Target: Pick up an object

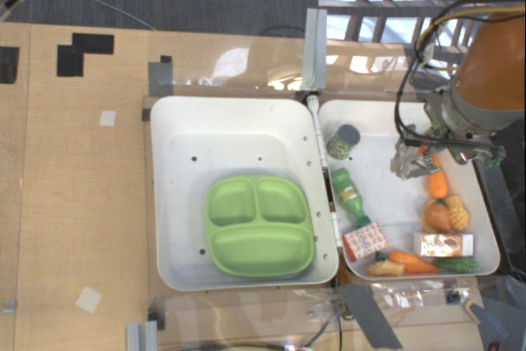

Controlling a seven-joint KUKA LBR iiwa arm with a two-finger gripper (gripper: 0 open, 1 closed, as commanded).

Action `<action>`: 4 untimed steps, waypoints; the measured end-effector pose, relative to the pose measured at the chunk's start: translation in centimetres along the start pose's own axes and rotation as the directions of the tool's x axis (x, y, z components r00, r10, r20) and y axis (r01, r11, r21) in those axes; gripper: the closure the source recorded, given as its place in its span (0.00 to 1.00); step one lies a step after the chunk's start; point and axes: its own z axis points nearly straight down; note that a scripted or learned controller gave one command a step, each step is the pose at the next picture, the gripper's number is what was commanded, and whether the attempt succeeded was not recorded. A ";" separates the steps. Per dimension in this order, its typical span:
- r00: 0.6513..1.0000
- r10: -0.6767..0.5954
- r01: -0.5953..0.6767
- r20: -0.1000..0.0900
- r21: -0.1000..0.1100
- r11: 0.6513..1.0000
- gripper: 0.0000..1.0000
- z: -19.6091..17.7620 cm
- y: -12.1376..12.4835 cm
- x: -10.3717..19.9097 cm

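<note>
My gripper (pixel 415 163) hangs low over the upper right part of the right bin (pixel 378 123), under the orange wrist band. Just below and right of it lies a small orange piece (pixel 438 184), touching or nearly touching the gripper. Further down sits an orange and yellow fruit (pixel 445 215). A grey-topped can (pixel 343 141) lies at the bin's upper left, and a green bottle (pixel 349 197) lies beneath it. I see nothing clearly held.
Along the right bin's front edge lie a red and white carton (pixel 364 241), a carrot (pixel 408 262), a white box (pixel 444 244) and a green item (pixel 462 265). The left bin (pixel 181 136) holds a green divided plate (pixel 259 224). A metal rack (pixel 374 25) stands behind the bins.
</note>
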 end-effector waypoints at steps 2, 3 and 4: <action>0.962 0.273 -0.273 -0.008 -0.001 0.962 1.00 -13.0 0.9 -11.5; 0.993 0.114 -0.114 -0.014 -0.006 0.993 1.00 -5.5 6.2 -9.7; 0.998 0.057 -0.057 -0.006 0.001 0.998 1.00 -10.9 -2.4 -9.1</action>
